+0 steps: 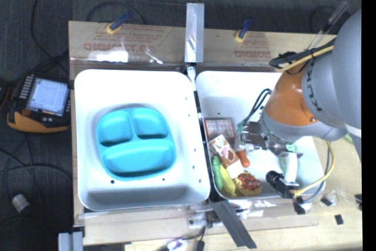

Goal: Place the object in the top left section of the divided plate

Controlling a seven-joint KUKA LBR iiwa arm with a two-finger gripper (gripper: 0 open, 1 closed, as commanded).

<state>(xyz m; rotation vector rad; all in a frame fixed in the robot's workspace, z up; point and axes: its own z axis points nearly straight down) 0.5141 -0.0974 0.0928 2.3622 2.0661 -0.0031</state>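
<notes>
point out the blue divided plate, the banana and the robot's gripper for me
blue divided plate [138, 160]: camera view, bare floor of its large lower section.
banana [227, 184]: camera view, middle of the yellow fruit.
gripper [251, 137]: camera view, its tip above the right bin's items.

The shallow turquoise plastic divided plate [137, 143] (two small sections above one wide one) lies flat in the left white bin [82, 103], well left of the gripper [245, 139].
</notes>
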